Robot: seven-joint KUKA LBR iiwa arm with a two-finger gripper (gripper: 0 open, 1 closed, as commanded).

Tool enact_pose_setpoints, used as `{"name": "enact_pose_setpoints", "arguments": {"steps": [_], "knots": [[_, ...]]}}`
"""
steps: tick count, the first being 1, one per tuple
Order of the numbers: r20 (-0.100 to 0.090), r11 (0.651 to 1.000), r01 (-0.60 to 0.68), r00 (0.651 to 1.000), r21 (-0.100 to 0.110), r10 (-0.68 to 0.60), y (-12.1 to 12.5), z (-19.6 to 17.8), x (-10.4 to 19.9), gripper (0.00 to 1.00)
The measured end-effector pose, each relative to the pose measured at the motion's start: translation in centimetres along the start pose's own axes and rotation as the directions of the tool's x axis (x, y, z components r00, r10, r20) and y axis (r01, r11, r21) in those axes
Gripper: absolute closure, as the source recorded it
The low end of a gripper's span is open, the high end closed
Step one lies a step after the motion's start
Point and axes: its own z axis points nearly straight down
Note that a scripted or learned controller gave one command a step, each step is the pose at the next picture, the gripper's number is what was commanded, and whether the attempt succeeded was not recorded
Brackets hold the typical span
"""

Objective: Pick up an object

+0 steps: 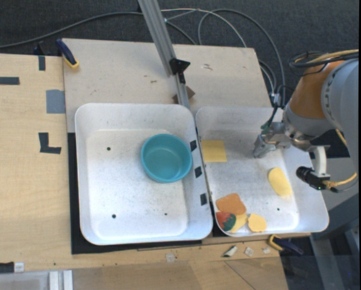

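Over right bin's (307, 222) far half: gripper (264, 147) hanging low, nothing seen between the fingers; jaw state impossible to tell. Nearest candidate: yellow oblong piece (279, 181) lying near the right wall. Also yellow square block (214, 151) by the left wall. Suggesting centring over the oblong piece, straddling its short axis, descending straight, avoiding the wall.

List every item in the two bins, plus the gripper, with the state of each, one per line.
blue bowl: upright, in the left bin.
yellow square block: lying flat, right bin, near its left wall.
yellow oblong piece: lying on its side, right bin.
orange piece: lying flat, near the front-left corner.
multicoloured piece: touching the orange piece.
small yellow round piece: flat, by the front wall.
gripper: low over the right bin, holding nothing visible.
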Motion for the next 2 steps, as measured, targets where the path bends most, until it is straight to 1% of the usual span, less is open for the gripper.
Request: {"name": "enact_pose_setpoints", "arguments": {"steps": [1,2], "knots": [[0.000,1.000,-0.002,1.000,-0.004,0.002,-0.6,-5.6,0.7,1.00],[0.001,1.000,-0.003,1.000,-0.006,0.003,-0.8,-11.9,0.5,1.00]]}}
